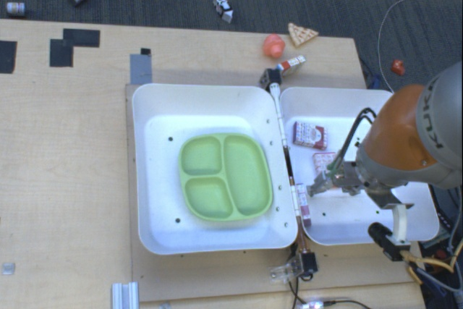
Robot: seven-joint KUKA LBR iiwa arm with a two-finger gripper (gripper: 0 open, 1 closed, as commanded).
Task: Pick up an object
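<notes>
Red packet [309, 134] well above jaws [318, 187]

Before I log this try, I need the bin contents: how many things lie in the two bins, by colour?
Green: 1, the divided tray in the left bin.
Red and white: 1, the packet in the right bin.
Pale pink: 1, the small item beside the gripper.
Total: 3

Lay in the left bin [145, 155]: a three-compartment tray [226, 176]. Sat in the right bin [340, 231], toward its far left: a small packet [309, 134]. Rested on the bench behind both bins: a ball [273, 45].
</notes>
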